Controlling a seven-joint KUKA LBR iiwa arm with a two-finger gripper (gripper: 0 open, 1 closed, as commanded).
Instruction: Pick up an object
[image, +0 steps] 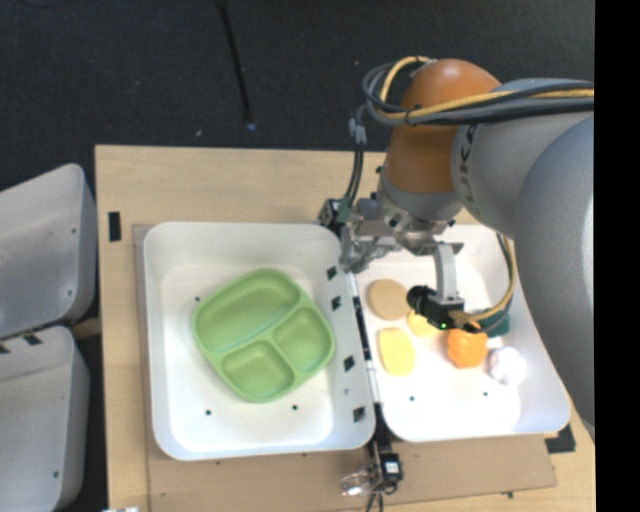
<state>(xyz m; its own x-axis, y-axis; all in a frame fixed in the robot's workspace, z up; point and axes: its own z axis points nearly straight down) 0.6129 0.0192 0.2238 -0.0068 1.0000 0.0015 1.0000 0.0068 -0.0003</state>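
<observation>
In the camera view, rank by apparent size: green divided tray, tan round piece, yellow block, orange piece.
1. green divided tray
2. yellow block
3. tan round piece and orange piece: too alike to rank.

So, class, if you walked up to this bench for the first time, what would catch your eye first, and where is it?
First, the big grey arm with its orange band, reaching in from the right over the right bin. Next, the green divided tray lying alone in the left bin. Then the small cluster in the right bin: a tan disc, a yellow piece and an orange piece.
</observation>
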